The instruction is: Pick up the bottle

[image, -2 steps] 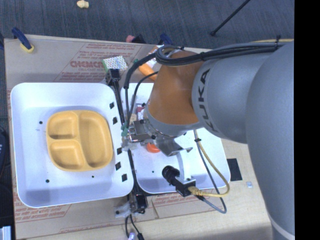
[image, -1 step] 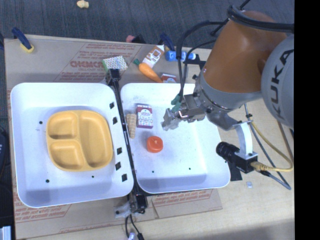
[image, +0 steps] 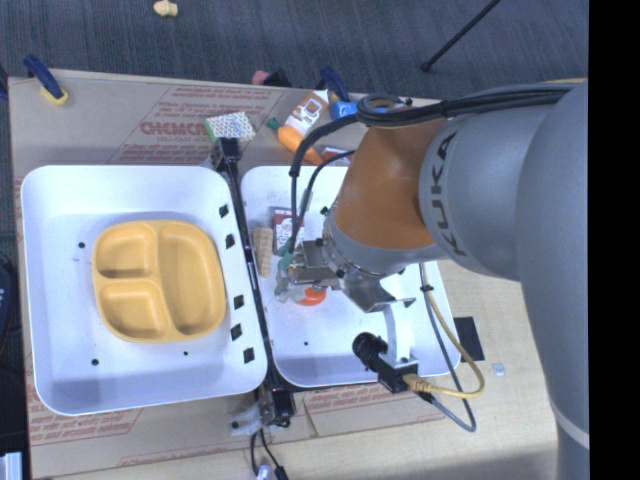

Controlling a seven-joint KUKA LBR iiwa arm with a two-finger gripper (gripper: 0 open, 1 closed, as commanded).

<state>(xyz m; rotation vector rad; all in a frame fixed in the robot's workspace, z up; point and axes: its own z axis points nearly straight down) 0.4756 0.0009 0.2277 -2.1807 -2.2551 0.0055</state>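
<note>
Bottle [image: 303, 120] lies outside the bins (on cardboard), well behind claw [image: 292, 276].

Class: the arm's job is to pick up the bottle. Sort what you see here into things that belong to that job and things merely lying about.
Belongs to the job:
- orange bottle, lying on the bench beyond the right bin
- gripper, down inside the right bin

Just lying about:
- yellow divided plate in the left bin
- small red object by the gripper
- blue clamp
</note>
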